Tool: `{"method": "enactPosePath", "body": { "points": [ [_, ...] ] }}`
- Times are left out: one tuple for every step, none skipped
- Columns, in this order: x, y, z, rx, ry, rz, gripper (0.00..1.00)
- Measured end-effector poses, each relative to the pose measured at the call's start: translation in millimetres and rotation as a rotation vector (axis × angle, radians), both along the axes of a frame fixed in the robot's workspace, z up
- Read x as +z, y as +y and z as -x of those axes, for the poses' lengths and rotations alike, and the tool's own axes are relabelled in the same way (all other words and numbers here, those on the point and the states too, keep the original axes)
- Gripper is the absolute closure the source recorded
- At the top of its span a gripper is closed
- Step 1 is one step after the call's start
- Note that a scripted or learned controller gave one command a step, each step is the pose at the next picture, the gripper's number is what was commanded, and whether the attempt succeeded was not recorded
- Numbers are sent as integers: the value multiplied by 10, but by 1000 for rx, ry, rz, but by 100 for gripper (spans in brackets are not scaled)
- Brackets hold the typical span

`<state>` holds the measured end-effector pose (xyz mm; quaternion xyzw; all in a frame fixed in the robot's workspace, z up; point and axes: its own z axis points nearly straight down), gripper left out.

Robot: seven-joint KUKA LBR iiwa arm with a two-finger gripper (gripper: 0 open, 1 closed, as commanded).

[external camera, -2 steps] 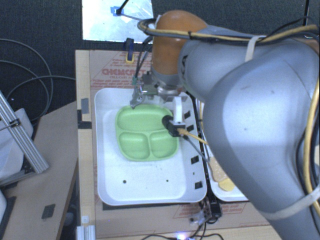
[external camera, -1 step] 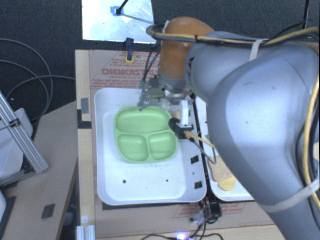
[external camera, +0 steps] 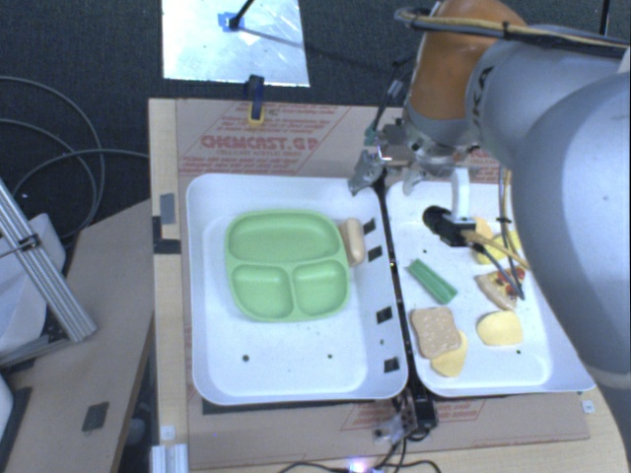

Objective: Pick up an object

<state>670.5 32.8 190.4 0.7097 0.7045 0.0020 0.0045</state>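
Note:
My gripper (external camera: 388,177) hangs over the far end of the wall between the two white bins, its fingers spread and nothing between them. Just below and left of it, a tan bread roll (external camera: 352,241) lies in the left bin (external camera: 286,377) against a green divided plate (external camera: 286,264). The right bin (external camera: 513,372) holds a green stick (external camera: 431,280), a toast slice (external camera: 435,330), two yellow pieces (external camera: 501,328) (external camera: 450,362), a pizza-like wedge (external camera: 496,287) and a yellow piece (external camera: 487,243) partly under the arm.
The grey arm (external camera: 562,116) covers the right bin's far right part. Both bins rest on a cardboard sheet (external camera: 266,141). A shiny square plate (external camera: 235,28) lies beyond the bench.

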Motion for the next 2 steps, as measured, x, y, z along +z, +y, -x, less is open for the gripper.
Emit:
{"method": "enactPosePath", "body": {
  "points": [
    [341,821,13,18,3,-7,0],
    [-744,1014,667,12,9,-5,0]
  ]
}}
